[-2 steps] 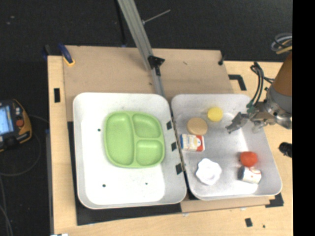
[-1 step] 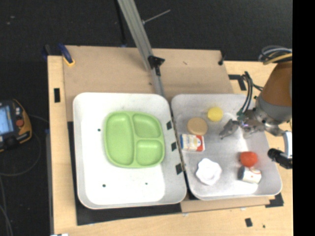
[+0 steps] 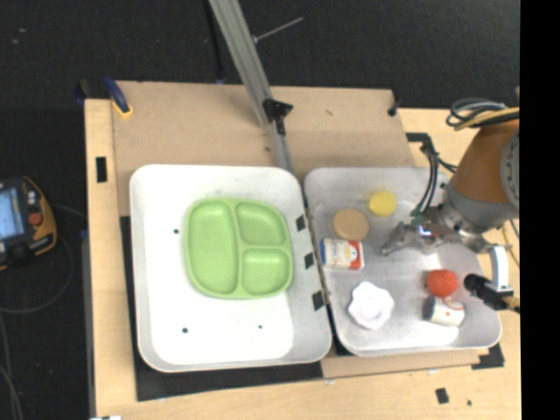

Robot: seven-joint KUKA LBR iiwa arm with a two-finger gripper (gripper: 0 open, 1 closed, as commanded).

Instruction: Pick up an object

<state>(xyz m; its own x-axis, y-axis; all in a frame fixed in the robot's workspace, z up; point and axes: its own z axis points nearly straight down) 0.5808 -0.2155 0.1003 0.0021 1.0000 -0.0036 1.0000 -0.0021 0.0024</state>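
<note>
gripper point(image 3: 398, 237) blurred over right bin point(image 3: 398, 339).

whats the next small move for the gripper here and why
Probably lower toward the round tan object or shift to centre over one item first. The gripper sits over bare bin floor in the right bin, between the tan object, the yellow ball and the red object, with nothing held.

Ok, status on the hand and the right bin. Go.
Hand low over right bin, nothing seen in its grip. Tan disc and carton nearest. Yellow ball just beyond, not blocking.
</note>
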